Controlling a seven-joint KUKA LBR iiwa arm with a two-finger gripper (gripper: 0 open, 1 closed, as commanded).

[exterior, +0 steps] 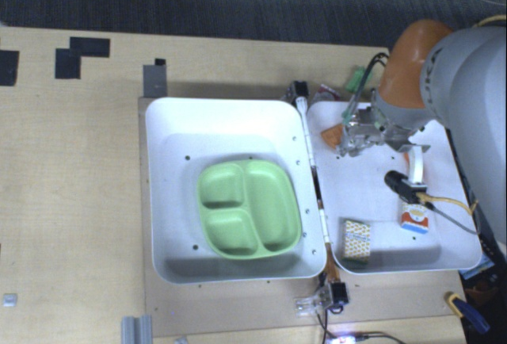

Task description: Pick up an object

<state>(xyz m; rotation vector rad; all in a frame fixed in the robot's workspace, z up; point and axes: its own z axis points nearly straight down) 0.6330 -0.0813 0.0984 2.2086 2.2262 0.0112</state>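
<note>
On the counter (71,176) the left bin (170,120) carries a green divided plate (249,208) at its middle. The arm reaches into the right bin (372,192), its pincer (354,143) low at about ten o'clock of that bin. From where I stand I cannot tell how wide it is or whether it grips anything. An orange piece (333,134) lies just beside it at nine o'clock. A patterned block (356,238) sits at seven o'clock of the bin, and a small white pack (413,219) at five.
</note>
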